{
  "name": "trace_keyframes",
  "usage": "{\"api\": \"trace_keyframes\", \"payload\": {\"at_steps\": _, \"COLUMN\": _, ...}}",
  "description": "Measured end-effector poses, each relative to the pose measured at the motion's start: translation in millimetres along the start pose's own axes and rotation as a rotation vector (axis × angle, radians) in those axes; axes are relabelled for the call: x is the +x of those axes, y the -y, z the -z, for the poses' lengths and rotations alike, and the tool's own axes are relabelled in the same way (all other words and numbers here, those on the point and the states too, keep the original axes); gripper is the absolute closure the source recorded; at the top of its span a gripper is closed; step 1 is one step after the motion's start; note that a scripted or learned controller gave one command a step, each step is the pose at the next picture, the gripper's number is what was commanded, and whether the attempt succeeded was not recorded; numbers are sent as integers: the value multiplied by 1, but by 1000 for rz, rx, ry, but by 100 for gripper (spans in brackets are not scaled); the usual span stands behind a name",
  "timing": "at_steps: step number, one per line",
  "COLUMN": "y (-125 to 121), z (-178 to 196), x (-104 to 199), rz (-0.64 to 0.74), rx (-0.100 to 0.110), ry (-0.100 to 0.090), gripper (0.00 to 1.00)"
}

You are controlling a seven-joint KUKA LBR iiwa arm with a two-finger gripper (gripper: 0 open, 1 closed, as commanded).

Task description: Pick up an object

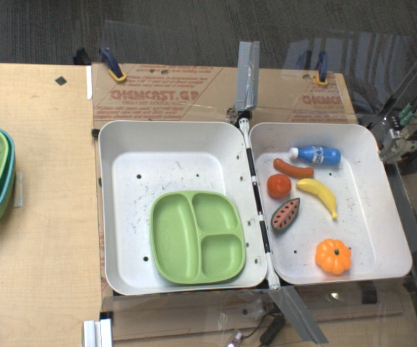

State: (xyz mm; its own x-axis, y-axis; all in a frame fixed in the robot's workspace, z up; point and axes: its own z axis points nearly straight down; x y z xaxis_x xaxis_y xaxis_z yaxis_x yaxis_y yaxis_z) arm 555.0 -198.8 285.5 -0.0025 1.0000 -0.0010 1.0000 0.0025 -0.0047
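Left bin [114, 194]: green divided plate [197, 236], lying flat toward the near side. Right bin [381, 215]: blue bottle [316, 155] at the far side; hot dog [293, 168] just beside it; tomato [279, 186]; banana [319, 194]; watermelon slice [285, 214]; small orange pumpkin [333, 256] nearest the front rim. All resting loose on the bin floor.

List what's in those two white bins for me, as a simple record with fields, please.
left bin: one green divided plate, three compartments
right bin: six toy items
blue bottle: lying on its side near the far wall
sausage: just below the bottle
tomato: beside the sausage, toward the divider
banana: middle of the bin
watermelon slice: below the tomato
pumpkin: near the front edge
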Motion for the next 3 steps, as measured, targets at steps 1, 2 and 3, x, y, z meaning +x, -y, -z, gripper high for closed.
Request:
{"api": "trace_keyframes", "payload": {"at_steps": 1, "y": -48, "z": -59, "x": 77, "rz": 45, "rx": -2, "ry": 0, "gripper": 100}}
{"api": "trace_keyframes", "payload": {"at_steps": 2, "y": -104, "z": -65, "x": 225, "rz": -156, "rx": -1, "ry": 1, "gripper": 100}}
{"api": "trace_keyframes", "payload": {"at_steps": 3, "y": -105, "z": -50, "x": 300, "rz": -49, "rx": -3, "ry": 1, "gripper": 100}}
